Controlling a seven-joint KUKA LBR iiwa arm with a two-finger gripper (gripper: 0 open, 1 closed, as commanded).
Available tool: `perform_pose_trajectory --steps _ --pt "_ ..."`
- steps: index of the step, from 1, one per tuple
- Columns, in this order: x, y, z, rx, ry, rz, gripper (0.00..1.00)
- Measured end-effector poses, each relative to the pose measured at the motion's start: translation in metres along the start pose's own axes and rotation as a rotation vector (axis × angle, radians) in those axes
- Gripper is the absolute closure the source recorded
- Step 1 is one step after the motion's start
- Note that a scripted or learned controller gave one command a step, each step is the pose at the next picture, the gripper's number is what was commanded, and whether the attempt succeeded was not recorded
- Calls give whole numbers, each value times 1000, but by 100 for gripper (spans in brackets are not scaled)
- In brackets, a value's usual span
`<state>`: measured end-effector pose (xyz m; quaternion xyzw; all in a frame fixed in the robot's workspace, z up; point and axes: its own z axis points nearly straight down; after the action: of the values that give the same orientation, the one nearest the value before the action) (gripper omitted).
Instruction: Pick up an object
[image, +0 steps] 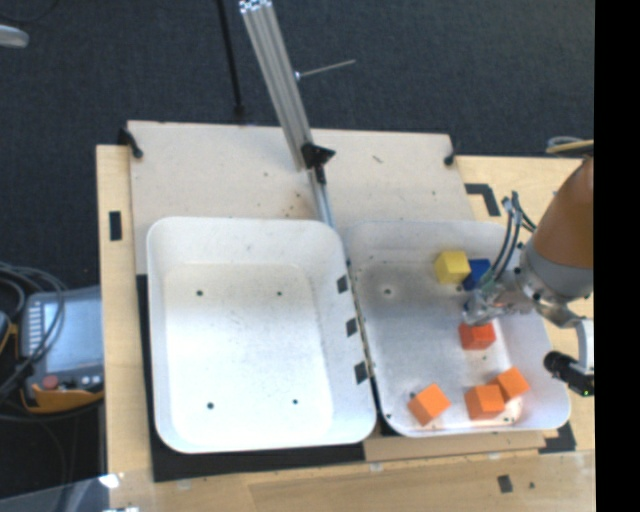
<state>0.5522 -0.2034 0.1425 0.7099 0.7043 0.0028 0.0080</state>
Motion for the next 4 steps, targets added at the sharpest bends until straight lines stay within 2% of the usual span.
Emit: perform_pose_trajectory --steps 1,2,4 --pt "-2 -1 -64 7 4 -10 100" --pt "-4 0 -79 12 6 -11 100" --pt "111 16 -73 15 9 -16 100"
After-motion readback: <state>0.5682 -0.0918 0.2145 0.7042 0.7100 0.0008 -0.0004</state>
